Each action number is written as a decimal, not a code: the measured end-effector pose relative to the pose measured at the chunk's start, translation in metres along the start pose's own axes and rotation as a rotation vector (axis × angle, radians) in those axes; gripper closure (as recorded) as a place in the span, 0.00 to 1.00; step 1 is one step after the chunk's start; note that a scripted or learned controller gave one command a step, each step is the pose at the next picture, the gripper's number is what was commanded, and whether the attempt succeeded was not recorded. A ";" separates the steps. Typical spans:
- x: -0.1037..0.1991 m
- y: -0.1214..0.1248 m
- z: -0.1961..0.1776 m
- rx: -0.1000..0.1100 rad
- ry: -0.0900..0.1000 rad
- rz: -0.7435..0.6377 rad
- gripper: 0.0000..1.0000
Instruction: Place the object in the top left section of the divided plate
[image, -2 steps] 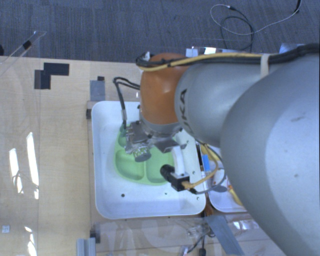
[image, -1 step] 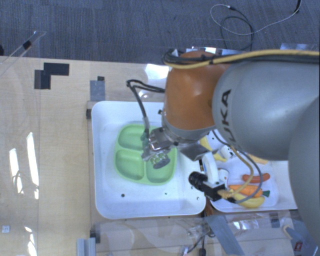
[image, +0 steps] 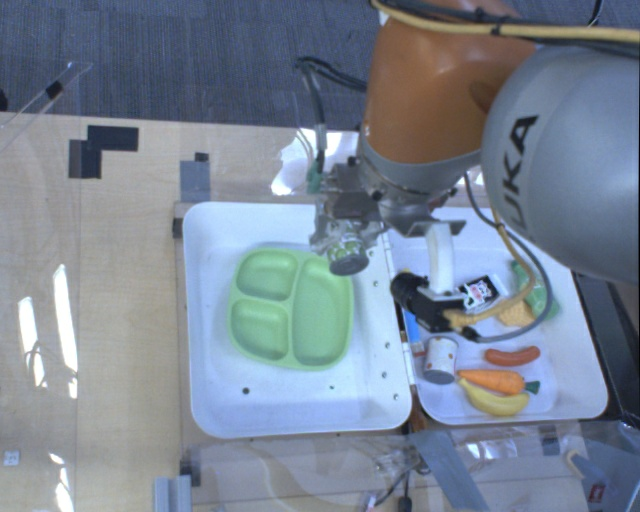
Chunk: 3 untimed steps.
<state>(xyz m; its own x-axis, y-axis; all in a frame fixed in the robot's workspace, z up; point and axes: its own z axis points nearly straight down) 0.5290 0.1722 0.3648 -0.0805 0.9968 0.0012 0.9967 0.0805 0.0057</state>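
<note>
pincer (image: 345, 250), grey object (image: 348, 262) at tip

Bright, even overhead light fills the scene. White glare streaks lie on the clear panel (image: 40, 330) at left, and the arm (image: 520, 120) looms large and soft-focused (close to the lens). Shadows under the green plate (image: 290, 310) are faint.
</note>
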 end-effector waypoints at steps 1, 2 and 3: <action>0.039 0.018 -0.004 0.002 -0.001 0.198 1.00; 0.033 -0.041 0.131 0.006 -0.001 0.155 1.00; 0.014 -0.023 -0.060 -0.001 0.000 0.113 1.00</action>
<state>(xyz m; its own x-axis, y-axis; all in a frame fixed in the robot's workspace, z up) 0.5043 0.1841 0.4249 0.0322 0.9995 0.0023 0.9995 -0.0322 0.0061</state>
